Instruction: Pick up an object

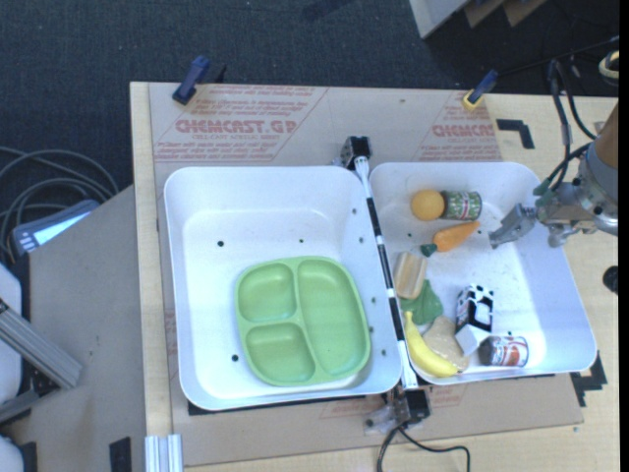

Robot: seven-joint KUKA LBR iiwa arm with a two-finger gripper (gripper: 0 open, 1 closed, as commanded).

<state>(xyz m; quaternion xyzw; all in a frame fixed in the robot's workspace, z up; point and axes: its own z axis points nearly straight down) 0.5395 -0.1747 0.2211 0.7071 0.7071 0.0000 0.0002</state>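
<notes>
Over the right-hand rim of the right bin (565, 293), the gripper (521, 226) of the arm (600, 180) hangs above the white floor, carrying nothing between its fingers; from this slant it cannot be told how far apart they stand. Just to its left in the same bin, a carrot (454, 236) lies tilted, its green end toward the divider. Behind the carrot, an orange (427, 205) touches a small can with a green label (461, 205), which lies on its side near the far wall.

Nearer the camera, a tan wedge-shaped item (409, 275) rests close to the strip where the two bins meet, with a green leafy piece (428, 306) just below it. A banana (426, 350) curves along the front left corner of this bin, beside a black-and-white carton (476, 310) and a can with a red label (505, 351) lying on its side by the front wall.

The left bin (197, 264) holds a light green divided plate (302, 320) with three compartments, set toward its front right. Both bins sit on a brown cardboard-covered bench (236, 126), where a blue clamp (190, 80) grips the far left edge and a yellow-and-blue clamp (480, 88) the far right.
</notes>
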